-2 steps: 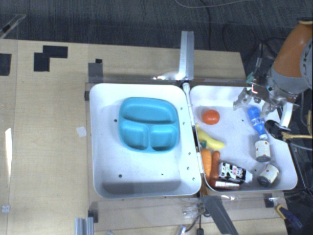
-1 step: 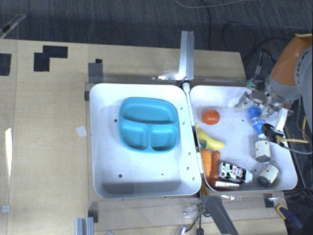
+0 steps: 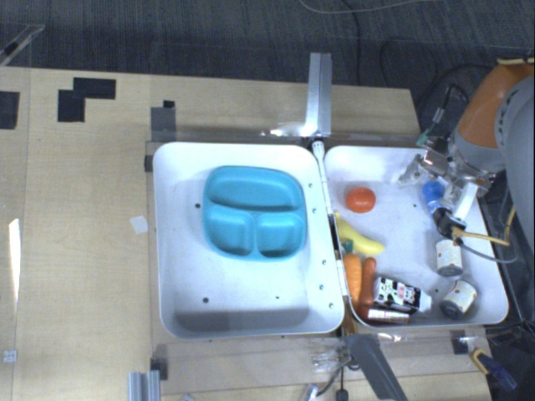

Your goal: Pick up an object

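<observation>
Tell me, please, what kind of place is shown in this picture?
Probably a robotics lab or test bench. Two white bins are fixed on a wooden bench, a grey and orange robot arm reaches in, and toy food such as a tomato lies there.

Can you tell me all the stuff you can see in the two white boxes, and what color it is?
left bin: 1, white, left half of bench
divided tray: 1, light blue, middle of left bin
right bin: 1, white, beside left bin
tomato: 1, red-orange, upper right bin
banana: 1, yellow, right bin's left side
carrot: 1, orange, below banana
printed packet: 1, black and white, bottom of right bin
small cans: 2, grey-white, lower right corner
blue object: 1, blue, beside gripper
gripper: 1, grey metal, over right bin's upper right
</observation>
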Tool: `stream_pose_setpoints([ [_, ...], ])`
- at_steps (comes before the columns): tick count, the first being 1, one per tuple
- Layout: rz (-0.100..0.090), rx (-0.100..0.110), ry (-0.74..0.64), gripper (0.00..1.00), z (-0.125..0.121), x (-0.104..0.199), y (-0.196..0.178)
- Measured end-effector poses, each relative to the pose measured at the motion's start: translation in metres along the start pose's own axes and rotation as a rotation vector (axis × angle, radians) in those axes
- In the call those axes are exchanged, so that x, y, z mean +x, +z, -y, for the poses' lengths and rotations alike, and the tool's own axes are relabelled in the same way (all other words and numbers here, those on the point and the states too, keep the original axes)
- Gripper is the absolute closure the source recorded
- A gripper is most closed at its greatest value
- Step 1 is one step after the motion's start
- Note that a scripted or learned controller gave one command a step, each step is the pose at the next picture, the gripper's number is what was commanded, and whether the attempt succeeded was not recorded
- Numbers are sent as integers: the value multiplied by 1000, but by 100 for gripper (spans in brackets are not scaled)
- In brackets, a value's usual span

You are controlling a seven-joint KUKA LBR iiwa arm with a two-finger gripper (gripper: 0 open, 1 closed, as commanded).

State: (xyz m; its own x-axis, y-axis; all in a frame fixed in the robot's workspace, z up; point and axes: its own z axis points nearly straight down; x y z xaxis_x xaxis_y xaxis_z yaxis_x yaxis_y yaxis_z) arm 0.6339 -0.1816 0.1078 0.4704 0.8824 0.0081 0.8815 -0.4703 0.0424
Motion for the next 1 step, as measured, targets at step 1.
stream_pose_setpoints([
  [1, -3, 2, -15, 0, -9, -13, 0],
])
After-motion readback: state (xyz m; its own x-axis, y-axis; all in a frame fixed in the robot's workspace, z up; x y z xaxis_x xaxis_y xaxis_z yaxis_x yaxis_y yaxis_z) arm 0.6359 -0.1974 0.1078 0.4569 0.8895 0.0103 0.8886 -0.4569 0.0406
